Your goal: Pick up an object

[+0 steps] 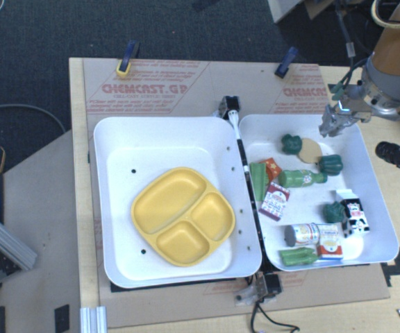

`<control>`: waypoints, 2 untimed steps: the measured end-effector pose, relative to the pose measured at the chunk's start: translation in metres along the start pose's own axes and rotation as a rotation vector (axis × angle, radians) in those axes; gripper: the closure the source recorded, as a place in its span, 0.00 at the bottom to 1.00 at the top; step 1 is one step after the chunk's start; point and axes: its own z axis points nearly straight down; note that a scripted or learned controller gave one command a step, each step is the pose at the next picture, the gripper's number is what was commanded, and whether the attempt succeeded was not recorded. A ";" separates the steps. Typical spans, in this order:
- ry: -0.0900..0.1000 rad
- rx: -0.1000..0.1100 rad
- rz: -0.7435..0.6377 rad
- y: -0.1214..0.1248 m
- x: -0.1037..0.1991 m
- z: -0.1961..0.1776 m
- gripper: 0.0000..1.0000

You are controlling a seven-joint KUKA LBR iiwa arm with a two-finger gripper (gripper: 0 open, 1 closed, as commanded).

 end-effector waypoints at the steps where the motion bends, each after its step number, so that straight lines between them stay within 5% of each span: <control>1: 0.004 0.010 0.000 -0.053 0.029 -0.005 1.00; 2: 0.005 0.011 -0.002 -0.096 0.063 -0.009 1.00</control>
